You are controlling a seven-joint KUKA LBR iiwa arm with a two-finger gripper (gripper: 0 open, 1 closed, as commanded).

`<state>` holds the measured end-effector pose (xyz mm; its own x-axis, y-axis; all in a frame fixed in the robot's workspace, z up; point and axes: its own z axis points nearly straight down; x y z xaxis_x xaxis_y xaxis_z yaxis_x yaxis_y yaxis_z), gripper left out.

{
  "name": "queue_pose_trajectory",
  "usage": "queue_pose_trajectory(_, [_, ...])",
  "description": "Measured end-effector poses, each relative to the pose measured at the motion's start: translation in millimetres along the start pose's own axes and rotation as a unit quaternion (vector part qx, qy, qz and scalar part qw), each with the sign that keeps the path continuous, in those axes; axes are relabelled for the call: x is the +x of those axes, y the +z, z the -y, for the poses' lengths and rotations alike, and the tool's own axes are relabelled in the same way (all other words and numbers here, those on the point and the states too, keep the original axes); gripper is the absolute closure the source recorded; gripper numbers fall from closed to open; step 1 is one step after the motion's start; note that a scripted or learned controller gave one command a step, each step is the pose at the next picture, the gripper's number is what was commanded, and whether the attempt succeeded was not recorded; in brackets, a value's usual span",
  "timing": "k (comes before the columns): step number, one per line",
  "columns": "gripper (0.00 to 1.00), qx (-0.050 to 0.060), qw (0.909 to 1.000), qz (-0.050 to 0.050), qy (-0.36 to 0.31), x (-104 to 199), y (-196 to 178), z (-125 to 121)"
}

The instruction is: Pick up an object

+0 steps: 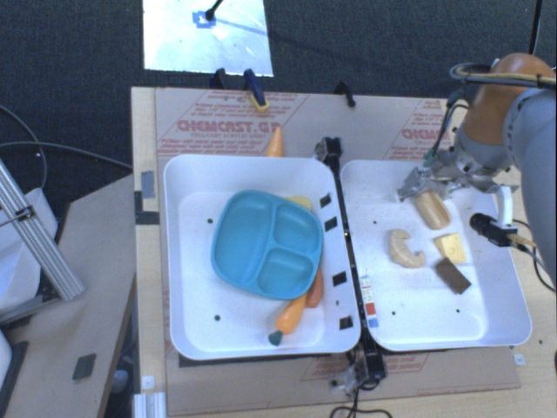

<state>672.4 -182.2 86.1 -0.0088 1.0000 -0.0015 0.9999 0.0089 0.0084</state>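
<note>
The gripper [424, 184] hangs at the upper right of the frame, just above a tan bread-like piece [432, 209] in the right bin [500, 325]. Whether it is clenched I cannot tell. This looks like the approach step; next comes 1 straight descent, then closing.

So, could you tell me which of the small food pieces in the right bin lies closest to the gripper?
The tan bread-like piece, just below the gripper. The curved pale piece, yellow block and dark brown piece lie farther down.

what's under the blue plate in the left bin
Poking out from under the blue plate: a carrot at its lower edge and a yellow piece at its upper edge. How far either extends, or what else lies beneath, is covered.
</note>
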Motion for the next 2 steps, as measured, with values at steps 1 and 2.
queue_pose_trajectory(1, [1.00, 0.000, 1.0000, 0.001, 0.001, -2.6, -11.2, 1.5])
queue_pose_trajectory(2, [1.00, 0.003, 1.0000, -0.002, -0.001, 73.0, 1.4, 2.0])
